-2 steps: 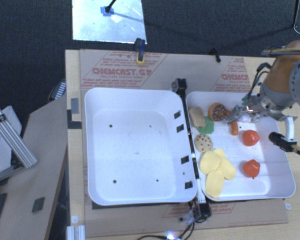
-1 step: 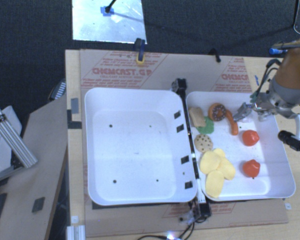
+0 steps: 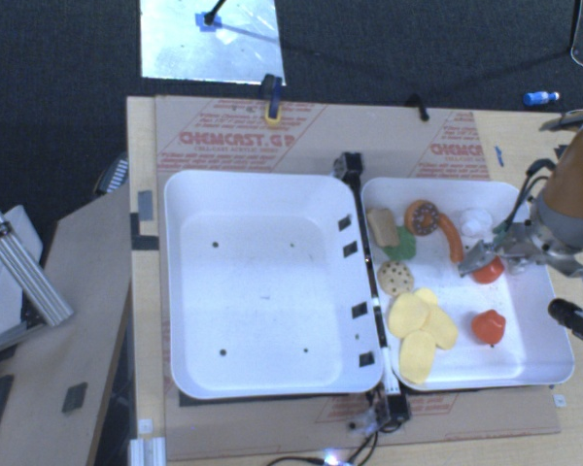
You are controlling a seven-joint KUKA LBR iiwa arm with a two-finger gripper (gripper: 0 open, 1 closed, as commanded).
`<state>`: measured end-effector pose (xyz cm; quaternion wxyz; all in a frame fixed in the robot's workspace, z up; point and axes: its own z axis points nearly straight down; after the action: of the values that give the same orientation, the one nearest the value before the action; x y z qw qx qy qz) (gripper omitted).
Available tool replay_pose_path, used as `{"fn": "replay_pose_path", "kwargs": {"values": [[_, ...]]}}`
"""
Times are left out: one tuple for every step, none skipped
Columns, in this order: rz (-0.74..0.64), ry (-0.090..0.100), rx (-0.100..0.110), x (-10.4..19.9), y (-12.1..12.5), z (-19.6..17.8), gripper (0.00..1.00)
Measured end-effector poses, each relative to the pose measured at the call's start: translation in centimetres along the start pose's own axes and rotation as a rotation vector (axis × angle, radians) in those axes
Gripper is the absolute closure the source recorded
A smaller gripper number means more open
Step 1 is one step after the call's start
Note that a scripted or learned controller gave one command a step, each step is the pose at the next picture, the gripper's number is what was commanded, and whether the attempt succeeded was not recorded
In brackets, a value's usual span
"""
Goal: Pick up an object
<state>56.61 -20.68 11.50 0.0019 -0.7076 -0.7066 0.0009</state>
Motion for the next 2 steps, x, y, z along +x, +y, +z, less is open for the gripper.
{"fn": "replay_pose_path", "kwargs": {"values": [[-0.014, 0.002, -0.008, 8.1, 6.4, 3.2, 0.0], [-0.01, 0.0, -0.005, 12.4, 6.6, 3.0, 0.0]]}}
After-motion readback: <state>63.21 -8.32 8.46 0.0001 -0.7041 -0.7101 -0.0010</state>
